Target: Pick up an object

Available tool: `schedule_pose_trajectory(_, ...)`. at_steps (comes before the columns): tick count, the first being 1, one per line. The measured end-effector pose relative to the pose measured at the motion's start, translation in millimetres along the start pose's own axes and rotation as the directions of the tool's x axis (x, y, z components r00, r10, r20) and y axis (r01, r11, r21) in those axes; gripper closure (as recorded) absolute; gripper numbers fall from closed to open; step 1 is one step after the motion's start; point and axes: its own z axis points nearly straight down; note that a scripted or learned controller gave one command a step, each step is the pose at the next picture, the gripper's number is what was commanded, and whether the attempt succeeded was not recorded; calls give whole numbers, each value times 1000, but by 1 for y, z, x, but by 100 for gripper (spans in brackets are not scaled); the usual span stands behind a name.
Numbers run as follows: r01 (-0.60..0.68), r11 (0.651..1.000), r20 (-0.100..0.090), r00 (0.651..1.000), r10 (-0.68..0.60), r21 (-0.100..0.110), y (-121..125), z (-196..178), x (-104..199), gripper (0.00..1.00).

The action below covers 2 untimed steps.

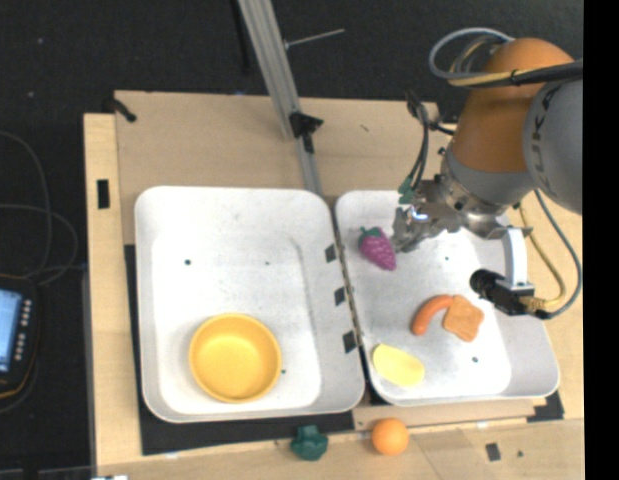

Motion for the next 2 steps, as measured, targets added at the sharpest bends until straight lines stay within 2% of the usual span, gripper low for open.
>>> schedule_pose_trajectory(1,-2,1000,2,1000,2,1,23,12,46,100)
schedule_pose_trajectory(2,0,1000,0,1000,0,0,48,2,97,100)
